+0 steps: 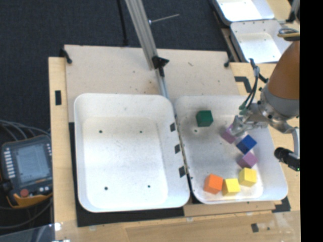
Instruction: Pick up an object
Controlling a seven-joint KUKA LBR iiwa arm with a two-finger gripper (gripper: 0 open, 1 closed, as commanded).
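The end effector hovers low in the right bin, just above the blue cube and beside a purple block to the cube's upper left; whether it is apart or together, I cannot tell. A clean pick probably means centring over the blue cube and dropping straight, since another purple block touches its lower edge.

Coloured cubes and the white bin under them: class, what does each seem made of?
Coloured cubes, such as the green cube and orange cube: probably painted wood or foam; flat matte faces, no glare. Right-hand bin: likely moulded plastic; rounded corners, smooth white, speckled with dark marks.
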